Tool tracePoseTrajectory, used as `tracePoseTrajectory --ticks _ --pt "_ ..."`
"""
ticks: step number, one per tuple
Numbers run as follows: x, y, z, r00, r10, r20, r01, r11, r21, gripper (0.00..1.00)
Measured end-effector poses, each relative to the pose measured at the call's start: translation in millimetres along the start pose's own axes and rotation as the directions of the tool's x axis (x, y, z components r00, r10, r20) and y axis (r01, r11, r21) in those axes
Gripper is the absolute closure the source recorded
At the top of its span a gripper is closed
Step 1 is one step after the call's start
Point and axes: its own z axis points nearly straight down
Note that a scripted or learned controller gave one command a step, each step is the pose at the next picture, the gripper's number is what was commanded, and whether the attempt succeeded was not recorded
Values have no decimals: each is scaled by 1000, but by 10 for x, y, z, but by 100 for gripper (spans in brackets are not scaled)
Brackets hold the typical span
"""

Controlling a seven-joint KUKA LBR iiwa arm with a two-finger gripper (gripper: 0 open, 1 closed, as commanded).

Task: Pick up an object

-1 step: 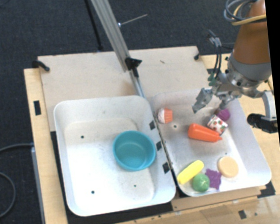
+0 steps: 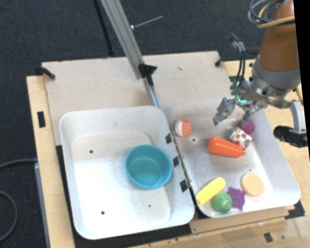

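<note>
My gripper (image 2: 234,112) hangs over the back part of the right bin (image 2: 271,152), its fingers spread open with nothing between them. Just below it lie a white and red cube (image 2: 241,137), a small purple piece (image 2: 248,126) and an orange carrot (image 2: 224,147). Farther left in that bin sits a small orange and white object (image 2: 183,127). Along the bin's front are a yellow piece (image 2: 210,189), a green ball (image 2: 222,202), a purple bunch (image 2: 237,197) and a tan disc (image 2: 253,184).
A blue bowl (image 2: 148,166) stands in the left bin (image 2: 87,155). A slanted metal rail (image 2: 126,35) runs down to the ridge between the bins. The arm's orange band (image 2: 278,36) and cables are at the right.
</note>
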Motion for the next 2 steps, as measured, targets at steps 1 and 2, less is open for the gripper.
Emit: tracePoseTrajectory --ticks 1,2 --pt "-36 -29 424 1000 4 4 -4 1000 5 0" --pt "50 -48 975 1000 7 2 -7 1000 7 0"
